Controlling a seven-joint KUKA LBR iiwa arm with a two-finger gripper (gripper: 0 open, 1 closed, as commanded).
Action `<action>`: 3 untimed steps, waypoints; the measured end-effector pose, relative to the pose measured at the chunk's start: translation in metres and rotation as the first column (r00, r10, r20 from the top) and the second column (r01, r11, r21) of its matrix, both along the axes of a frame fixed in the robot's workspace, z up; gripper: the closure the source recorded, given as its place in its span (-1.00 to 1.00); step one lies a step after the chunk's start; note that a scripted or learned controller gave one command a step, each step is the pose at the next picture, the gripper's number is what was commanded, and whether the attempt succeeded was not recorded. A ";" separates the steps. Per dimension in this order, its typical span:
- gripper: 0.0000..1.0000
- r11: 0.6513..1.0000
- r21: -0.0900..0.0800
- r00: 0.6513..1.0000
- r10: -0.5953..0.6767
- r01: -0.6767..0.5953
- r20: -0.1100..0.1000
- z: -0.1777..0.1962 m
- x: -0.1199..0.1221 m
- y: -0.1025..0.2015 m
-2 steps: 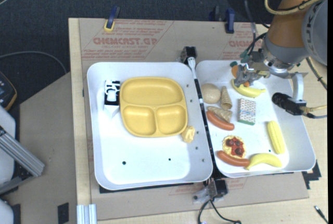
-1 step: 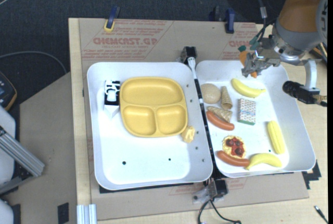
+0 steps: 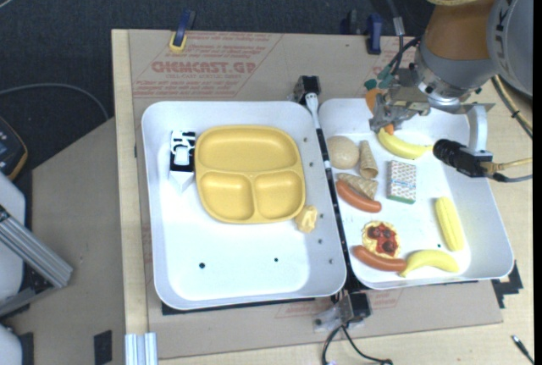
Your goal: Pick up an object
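The gripper [image 3: 391,119] hangs over the right bin's [image 3: 495,223] upper part, directly above a banana [image 3: 400,145] whose long axis runs down to the right. Whether it is clasping anything, I cannot tell.

One fixed camera sits above the counter [image 3: 135,185], looking down at a slant from the near side. Both white bins fall within its frame, the left bin [image 3: 161,211] and the right bin [image 3: 487,223] side by side, with dark floor along the far edge.
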State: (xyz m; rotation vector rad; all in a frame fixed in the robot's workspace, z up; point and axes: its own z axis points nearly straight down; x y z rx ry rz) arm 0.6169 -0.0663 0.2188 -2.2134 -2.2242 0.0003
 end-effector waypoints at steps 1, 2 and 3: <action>1.00 1.000 0.001 1.000 0.002 -0.002 0.000 0.010 -0.013 0.060; 1.00 1.000 -0.001 1.000 -0.001 0.001 -0.001 0.012 -0.024 0.107; 1.00 1.000 -0.002 1.000 -0.003 0.003 0.003 0.016 -0.022 0.117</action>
